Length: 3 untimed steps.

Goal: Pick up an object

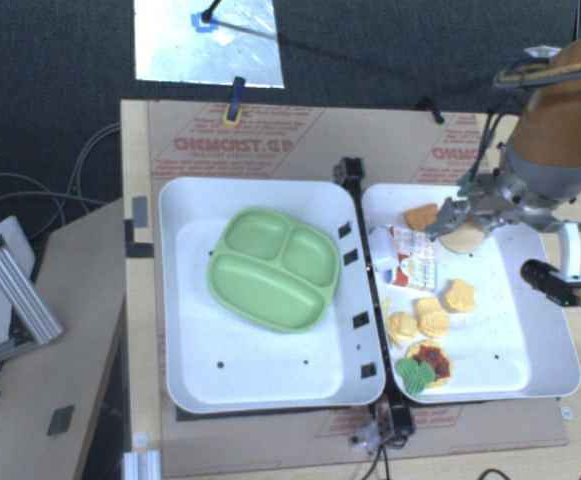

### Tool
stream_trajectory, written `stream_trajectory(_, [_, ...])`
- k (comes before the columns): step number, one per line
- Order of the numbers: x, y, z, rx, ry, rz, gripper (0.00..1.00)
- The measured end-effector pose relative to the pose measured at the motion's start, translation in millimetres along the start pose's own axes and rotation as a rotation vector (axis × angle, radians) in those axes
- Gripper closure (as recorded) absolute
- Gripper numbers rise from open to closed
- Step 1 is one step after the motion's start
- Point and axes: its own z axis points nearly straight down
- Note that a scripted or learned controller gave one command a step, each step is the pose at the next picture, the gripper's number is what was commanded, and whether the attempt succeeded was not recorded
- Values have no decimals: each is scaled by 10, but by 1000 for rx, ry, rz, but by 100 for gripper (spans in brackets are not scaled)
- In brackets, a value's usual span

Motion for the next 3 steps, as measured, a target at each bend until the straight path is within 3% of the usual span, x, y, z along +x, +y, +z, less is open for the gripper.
stream_trajectory(2, [857, 478, 126, 1, 2, -4, 100])
stream_trajectory(3, [1432, 750, -19, -2, 3, -5, 100])
